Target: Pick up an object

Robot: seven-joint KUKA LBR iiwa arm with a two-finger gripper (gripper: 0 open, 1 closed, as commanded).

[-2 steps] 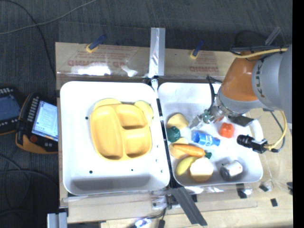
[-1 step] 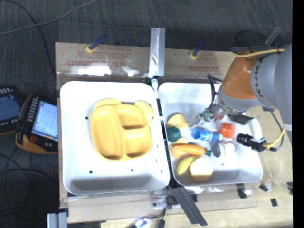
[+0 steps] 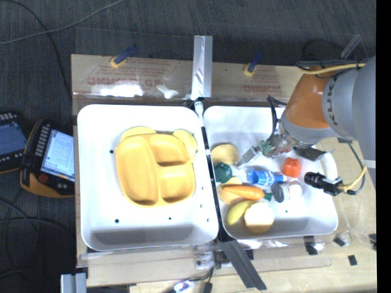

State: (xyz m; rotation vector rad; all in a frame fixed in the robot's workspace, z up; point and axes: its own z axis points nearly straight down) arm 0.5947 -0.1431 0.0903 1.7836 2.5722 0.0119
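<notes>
You see the gripper [image 3: 255,153] low in the right bin [image 3: 305,224], just above the bottle [image 3: 264,177]; fingers' state can't be told.

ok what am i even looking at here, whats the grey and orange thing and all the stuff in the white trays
It is one photo from a camera fixed above a workbench, looking down at a slant. The grey and orange thing is a robot arm reaching in from the right. At its tip is a small two-finger gripper, lowered into the right bin.

That bin holds small toy-like items: an orange carrot, a blue bottle, a red piece, a dark green piece and some pale yellow pieces. The left bin holds a yellow divided tray.

I can't see anything held between its fingers.
</notes>
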